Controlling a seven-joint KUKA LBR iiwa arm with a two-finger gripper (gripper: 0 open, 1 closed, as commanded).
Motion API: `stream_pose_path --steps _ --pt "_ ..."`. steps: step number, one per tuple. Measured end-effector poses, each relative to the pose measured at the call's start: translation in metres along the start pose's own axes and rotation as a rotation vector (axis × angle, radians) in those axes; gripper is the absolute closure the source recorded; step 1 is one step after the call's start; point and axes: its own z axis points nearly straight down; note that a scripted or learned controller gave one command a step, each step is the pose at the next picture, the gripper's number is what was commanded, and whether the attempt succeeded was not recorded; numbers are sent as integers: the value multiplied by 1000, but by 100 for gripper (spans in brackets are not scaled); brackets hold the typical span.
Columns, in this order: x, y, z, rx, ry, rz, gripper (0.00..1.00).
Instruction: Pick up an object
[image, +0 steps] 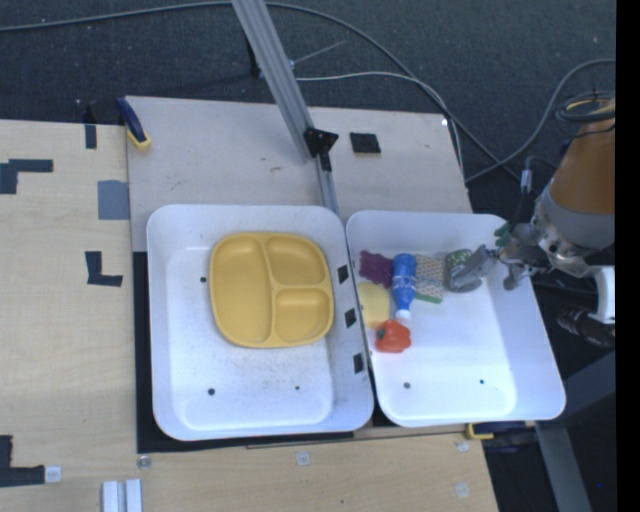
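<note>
the right bin (520, 385) has a bare floor on its near side, below the hand. the hand (466, 270) sits over the far part of this bin, reaching in from the right; its tips merge with a grey blur, so whether it is released, clenched or grasping cannot be told. just left of the hand lies a cluster of objects: an orange piece (392, 339) nearest, a yellow item (374, 303), a blue bottle (403, 284) with a white cap, a mesh-patterned item (431, 270) partly covered, and a purple object (375, 266) farthest. well left of the hand, the left bin (180, 380) holds a yellow divided plate (271, 289). the worktop (50, 300) extends beyond, cut off at the left edge.
</note>
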Motion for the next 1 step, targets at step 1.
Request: stream_pose_path --steps 1 --pt "2 -4 58 -1 0 -1 0"
